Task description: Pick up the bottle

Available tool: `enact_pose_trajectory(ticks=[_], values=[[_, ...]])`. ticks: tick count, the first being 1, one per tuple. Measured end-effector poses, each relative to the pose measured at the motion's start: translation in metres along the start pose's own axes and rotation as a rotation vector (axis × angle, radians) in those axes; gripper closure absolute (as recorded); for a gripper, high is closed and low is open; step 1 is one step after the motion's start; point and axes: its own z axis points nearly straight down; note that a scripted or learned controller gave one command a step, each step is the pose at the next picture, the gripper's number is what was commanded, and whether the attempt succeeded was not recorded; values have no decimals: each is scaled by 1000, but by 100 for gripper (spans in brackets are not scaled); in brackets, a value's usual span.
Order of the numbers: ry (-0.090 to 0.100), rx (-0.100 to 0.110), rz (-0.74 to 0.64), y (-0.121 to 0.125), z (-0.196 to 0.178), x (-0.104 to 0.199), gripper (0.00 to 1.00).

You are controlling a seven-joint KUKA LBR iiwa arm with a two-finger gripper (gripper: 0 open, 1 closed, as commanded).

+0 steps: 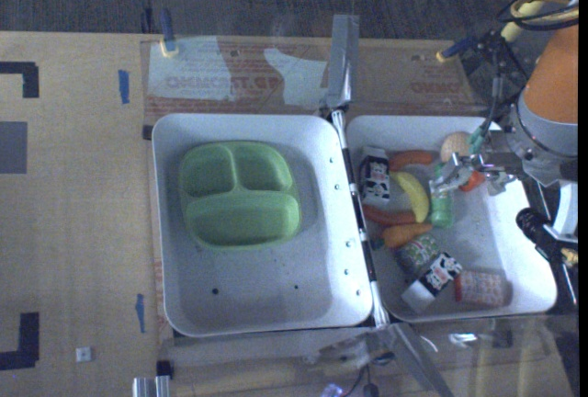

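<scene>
The bottle [441, 209] is small, translucent green, and stands in the right bin [514, 243] just right of a yellow banana [413, 196]. My gripper [455, 175] reaches in from the right and hovers over the bottle's top end, very close to it. Whether it touches the bottle is unclear from this angle. The grey arm with its orange band [556, 83] hides the bin's far right corner.
Around the bottle lie a black-and-white carton [374, 179], orange carrot-like pieces [404, 234], a green can [418, 250], a cow-pattern carton [434, 276], a pink can [482, 288] and a beige round item [455, 145]. The left bin [184, 294] holds a green divided plate [241, 193].
</scene>
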Motion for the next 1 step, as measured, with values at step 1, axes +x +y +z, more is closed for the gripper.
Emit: enact_pose_trajectory(ticks=[1], values=[[-1, -3, -25, 9, 148, -6, 0]])
